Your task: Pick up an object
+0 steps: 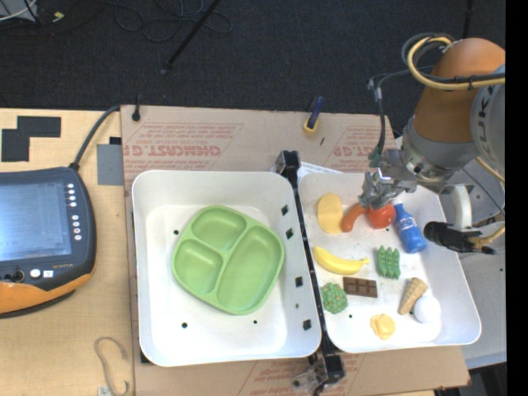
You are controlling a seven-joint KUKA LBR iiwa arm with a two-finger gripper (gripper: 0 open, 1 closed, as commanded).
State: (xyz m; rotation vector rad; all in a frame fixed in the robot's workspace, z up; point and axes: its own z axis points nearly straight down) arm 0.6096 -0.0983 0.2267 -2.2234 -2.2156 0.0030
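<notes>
Bench (pixel 66 328): brown, carrying two white bins side by side. Left bin (pixel 157 221): held a green divided plate (pixel 228 258). Right bin (pixel 454 304): held the small items. Arm (pixel 450 97): reached in from the right, gripper (pixel 377 195) low over the right bin's upper middle, touching or just above a red-orange pepper (pixel 373 215); its grip state could not be told. Blue bottle (pixel 407 228) just right of the pepper. Banana (pixel 338 261) below; ice-cream cone (pixel 415 297), chocolate bar (pixel 360 287) and broccoli (pixel 334 298) nearer the front.
</notes>
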